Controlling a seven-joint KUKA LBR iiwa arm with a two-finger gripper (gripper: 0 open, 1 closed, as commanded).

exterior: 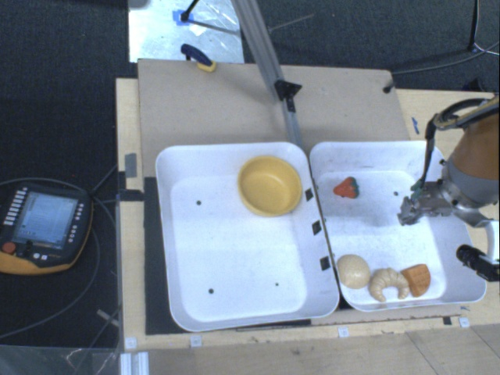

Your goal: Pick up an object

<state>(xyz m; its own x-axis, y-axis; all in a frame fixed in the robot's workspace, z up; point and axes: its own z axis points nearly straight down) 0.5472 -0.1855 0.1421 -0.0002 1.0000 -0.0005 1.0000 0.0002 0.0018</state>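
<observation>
My gripper point(409, 212) hangs over the right side of the right bin point(375, 153), with nothing visible between its fingers. A red strawberry toy point(346, 187) lies in the bin's upper left, well left of the gripper. Along the bin's front edge sit a pale round bun point(353, 271), a croissant point(388, 283) and an orange wedge point(416, 279), all below the gripper. A yellow bowl point(269, 185) rests in the upper right of the left bin point(187, 233).
The arm's orange-banded wrist point(473, 156) and cables cover the right bin's right rim. A slanted metal pole point(266, 49) crosses the cardboard behind the bins. A teach pendant point(43, 226) lies on the floor at left.
</observation>
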